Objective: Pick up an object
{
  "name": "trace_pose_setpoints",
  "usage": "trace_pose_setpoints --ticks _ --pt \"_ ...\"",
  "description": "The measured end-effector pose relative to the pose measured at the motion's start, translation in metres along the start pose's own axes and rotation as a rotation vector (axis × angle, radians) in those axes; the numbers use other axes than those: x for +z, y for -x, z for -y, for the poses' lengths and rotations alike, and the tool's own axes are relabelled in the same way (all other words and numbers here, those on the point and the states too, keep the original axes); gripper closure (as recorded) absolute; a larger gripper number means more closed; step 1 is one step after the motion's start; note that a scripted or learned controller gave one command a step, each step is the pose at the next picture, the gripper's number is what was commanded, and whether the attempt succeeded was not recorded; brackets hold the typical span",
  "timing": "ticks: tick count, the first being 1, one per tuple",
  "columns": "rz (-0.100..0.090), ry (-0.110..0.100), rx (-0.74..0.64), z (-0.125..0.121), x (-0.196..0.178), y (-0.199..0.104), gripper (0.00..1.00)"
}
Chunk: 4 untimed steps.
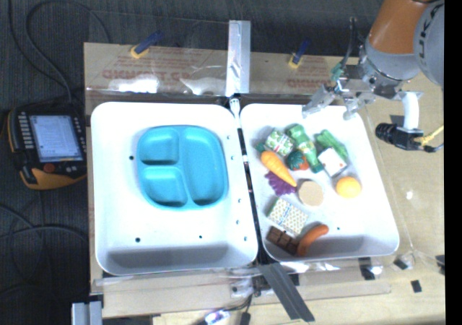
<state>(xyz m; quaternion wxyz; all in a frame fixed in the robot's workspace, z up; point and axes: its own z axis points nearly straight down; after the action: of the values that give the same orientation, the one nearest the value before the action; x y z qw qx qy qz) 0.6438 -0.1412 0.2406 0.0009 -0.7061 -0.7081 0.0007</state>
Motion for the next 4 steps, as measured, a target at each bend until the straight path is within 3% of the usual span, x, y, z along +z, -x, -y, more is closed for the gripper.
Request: trace_pose_setpoints --ticks 1,2,3,4 --pt "0.000 -0.001 -0.198 0.047 0.110 -0.012 0.00" --pt "0.004 0.019 -0.205 0.064 0.148 -0.010 0.00" --pt "0.001 0.019 0.250 0.060 0.148 -0.036 0.00" --pt "-0.004 0.017 0.248 0.060 0.137 -0.038 1.00"
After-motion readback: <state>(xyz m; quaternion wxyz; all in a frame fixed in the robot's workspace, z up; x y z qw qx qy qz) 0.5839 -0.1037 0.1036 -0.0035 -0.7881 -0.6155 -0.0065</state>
